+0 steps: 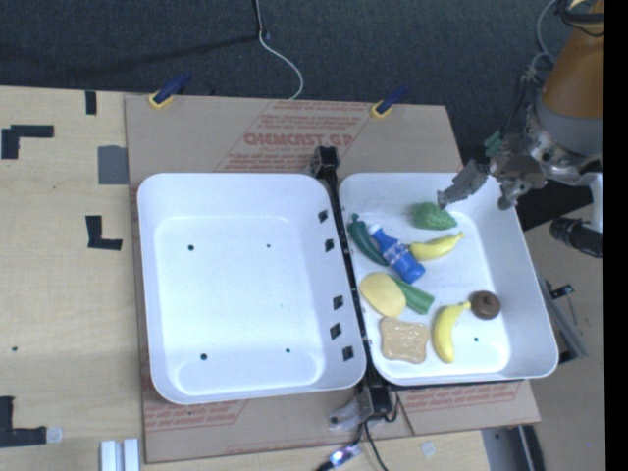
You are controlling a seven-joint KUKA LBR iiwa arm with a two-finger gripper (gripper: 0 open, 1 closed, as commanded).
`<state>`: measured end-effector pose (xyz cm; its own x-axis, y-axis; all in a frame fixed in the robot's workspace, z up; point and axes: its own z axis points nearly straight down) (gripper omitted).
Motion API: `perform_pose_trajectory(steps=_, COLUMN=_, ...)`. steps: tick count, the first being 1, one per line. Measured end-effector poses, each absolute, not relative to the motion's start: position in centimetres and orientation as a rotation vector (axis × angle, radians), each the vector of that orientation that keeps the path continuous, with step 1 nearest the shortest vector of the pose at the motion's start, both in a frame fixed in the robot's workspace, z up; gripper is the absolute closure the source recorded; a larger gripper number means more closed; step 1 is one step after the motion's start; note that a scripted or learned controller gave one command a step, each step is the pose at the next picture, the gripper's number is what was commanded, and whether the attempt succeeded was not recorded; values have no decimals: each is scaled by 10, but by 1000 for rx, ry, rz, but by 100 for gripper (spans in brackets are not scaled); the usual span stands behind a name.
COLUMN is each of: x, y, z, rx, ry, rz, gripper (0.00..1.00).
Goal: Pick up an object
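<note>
1. Down at the near edge of the right bin [535,356], a slice of bread [403,340] lies flat, and just beside it on its right a banana [446,333] curves upward.
2. Next to the banana's top end sits a small brown round thing [485,305], close to it, though whether they touch is hard to call.
3. A step further in, a yellow lemon [382,293] rests above the bread, with a green piece [417,298] tucked against its right side.
4. Mid-bin now: a blue bottle [398,255] lies on a slant, a dark green pepper [365,240] alongside it near the divider, and a second, slimmer banana [436,247] pointing right from the bottle.
5. Toward the far side, a green leafy lump [432,216] sits on the bin floor, just above that slim banana.
6. And there's the gripper [481,186], poised over the bin's far right corner, two fingers spread apart, the left one's tip right beside the leafy lump and nothing between the fingers.
7. Behind it the arm [574,77] rises at the right, orange band showing.
8. Off to the left, the other bin [162,292] sits alongside, both resting on a cardboard sheet [285,135].
</note>
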<state>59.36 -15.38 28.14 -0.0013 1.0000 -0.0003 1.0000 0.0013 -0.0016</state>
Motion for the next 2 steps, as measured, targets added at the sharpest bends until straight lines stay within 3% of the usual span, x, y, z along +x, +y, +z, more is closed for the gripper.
perform_pose_trajectory(steps=1, x=543, y=-165, z=145, rx=-2213, ry=-2208, rz=15, gripper=0)
perform_pose_trajectory(steps=2, x=592, y=-179, z=106, rx=-2240, ry=-2235, rz=-16, gripper=0)
